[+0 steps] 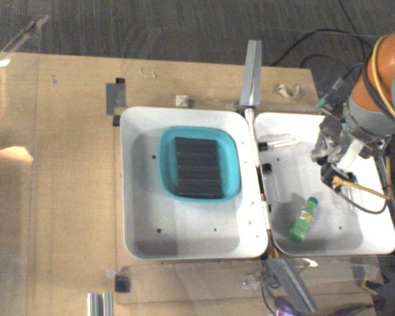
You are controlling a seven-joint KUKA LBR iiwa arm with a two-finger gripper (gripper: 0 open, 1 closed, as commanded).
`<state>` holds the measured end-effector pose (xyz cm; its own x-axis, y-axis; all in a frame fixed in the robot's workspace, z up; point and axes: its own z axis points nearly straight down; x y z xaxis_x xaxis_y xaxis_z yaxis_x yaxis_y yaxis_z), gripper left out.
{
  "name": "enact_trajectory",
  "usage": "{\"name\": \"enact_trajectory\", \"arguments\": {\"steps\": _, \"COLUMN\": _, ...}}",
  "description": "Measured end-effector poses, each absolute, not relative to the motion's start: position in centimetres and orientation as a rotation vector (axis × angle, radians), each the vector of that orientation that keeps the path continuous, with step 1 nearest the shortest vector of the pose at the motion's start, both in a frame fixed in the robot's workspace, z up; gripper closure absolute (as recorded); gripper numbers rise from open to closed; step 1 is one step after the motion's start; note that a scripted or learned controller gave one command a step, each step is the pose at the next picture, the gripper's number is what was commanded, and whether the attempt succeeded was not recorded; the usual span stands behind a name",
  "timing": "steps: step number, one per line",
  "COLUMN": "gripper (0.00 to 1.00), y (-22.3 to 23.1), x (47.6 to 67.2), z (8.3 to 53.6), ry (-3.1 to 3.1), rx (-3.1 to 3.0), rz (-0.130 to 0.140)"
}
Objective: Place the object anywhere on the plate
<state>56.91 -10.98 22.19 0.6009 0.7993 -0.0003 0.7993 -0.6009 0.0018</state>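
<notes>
Below and left of the gripper (334, 158), well apart from it, the green bottle (303, 220) is lying on its side on the floor of the right bin (375, 242). Its long axis is running aslant, cap up-right, base down-left. Whether the gripper's jaws are spread or pressed together I cannot tell; nothing is showing between them. Across the rim between the two bins, the blue plate (232, 170) is sitting in the left bin (138, 196), bearing a dark ribbed block (199, 170). Cables are trailing near the wrist and could snag.
</notes>
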Motion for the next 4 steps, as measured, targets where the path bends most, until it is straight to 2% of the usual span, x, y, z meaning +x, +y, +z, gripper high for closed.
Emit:
{"name": "enact_trajectory", "arguments": {"steps": 1, "gripper": 1.00, "y": -4.4, "x": 53.7, "z": 22.4, "ry": 1.526, "rx": 2.746, "rz": 0.004}}
{"name": "enact_trajectory", "arguments": {"steps": 2, "gripper": 1.00, "y": -1.9, "x": 57.9, "z": 19.4, "ry": 1.721, "rx": 2.627, "rz": 0.002}}
{"name": "enact_trajectory", "arguments": {"steps": 3, "gripper": 1.00, "y": -1.8, "x": 58.1, "z": 20.5, "ry": 1.724, "rx": 2.624, "rz": 0.007}}
{"name": "enact_trajectory", "arguments": {"steps": 4, "gripper": 0.00, "y": -1.8, "x": 58.1, "z": 20.5, "ry": 1.724, "rx": 2.625, "rz": 0.007}}
